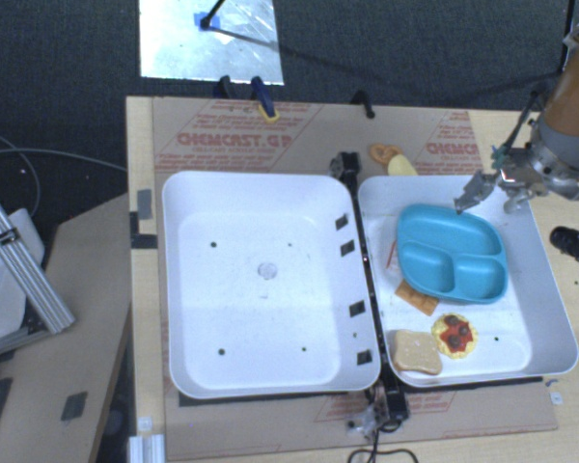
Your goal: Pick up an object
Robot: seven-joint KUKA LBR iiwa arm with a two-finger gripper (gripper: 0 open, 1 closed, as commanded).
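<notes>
While the arm (571, 114) reaches in from the right, its gripper (495, 193) hovers over the far edge of the right bin (550, 302), just above the back rim of the blue tray (452, 255). Its two fingers stand spread, with nothing between them, so the claw is released and empty.

The tray lies in the upper middle of that bin, tilted a little, and it seems the nearest candidate for a grasp, since its raised rim gives the fingers an edge to close on. A cracker (416, 297) peeks out from under its near-left corner. Nearer the front lie a bread slice (415, 352) and, touching it, a small pizza (454, 336); both are flat and would be harder to pinch. The left bin (188, 210) sits alongside.
</notes>
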